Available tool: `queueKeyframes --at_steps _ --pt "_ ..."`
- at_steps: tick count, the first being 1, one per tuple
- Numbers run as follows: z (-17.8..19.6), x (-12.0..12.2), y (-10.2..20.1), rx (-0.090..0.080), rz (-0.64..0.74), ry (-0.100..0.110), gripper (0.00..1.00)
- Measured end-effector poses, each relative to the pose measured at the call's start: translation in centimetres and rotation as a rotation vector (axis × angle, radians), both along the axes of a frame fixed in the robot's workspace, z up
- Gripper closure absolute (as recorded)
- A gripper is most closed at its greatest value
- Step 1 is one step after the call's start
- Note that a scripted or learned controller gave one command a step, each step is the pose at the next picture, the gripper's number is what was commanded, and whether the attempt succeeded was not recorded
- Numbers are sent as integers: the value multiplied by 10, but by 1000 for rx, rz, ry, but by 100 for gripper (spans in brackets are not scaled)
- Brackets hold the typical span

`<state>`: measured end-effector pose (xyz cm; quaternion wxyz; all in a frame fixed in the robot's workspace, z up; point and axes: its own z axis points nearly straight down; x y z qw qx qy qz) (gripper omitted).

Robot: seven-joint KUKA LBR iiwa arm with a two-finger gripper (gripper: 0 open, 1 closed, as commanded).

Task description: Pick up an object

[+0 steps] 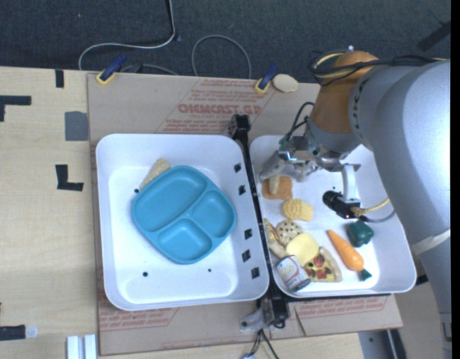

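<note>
Grey and bulky, the arm (398, 133) is reaching in and covering much of the bin (398, 275) that holds the toy food, so its wrist is hanging low over that bin's far end. Beyond the gripper (289, 163), across the black divider, the other bin (114, 155) is carrying a blue sectioned plate (186, 214), lying flat and well apart from the tool, probably not the target. Just beneath the gripper a brown bread-like piece (277, 188) is sitting, and it is likely the thing being gone for, since the tool is poised right above it. Whether the tool is spread or closed cannot be told from this slant. Nearer the camera from the tool, a yellow ridged piece (298, 210), a carrot (345, 250), a pizza slice (322, 265) and a small can (291, 273) are lying crowded together, which makes a clean descent among them harder.
</note>
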<state>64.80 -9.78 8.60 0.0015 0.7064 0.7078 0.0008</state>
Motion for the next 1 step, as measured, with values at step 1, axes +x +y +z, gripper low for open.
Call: queueKeyframes --at_steps 1 --pt "13 2 0 -1 0 -8 100"
